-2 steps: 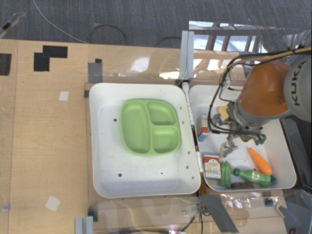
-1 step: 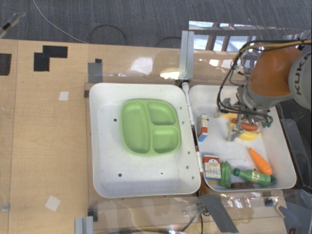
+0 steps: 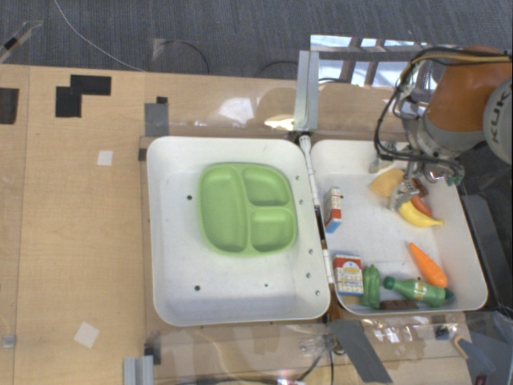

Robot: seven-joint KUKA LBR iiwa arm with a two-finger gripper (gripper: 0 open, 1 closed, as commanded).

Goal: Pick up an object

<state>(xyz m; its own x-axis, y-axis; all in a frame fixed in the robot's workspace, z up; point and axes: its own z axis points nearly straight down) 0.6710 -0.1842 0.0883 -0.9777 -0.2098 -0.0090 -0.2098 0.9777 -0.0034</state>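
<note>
- Low, the gripper [image 3: 410,189] hangs over the right bin's [image 3: 474,251] far right corner, beside a banana [image 3: 420,215]; jaw state unreadable.
- Left bin [image 3: 172,279] margins surround a green divided plate [image 3: 245,208].

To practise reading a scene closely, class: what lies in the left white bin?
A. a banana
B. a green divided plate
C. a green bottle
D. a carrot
B: the green divided plate lies alone in the middle of the left bin, while the green bottle, the banana and the carrot all lie in the right bin.
</note>
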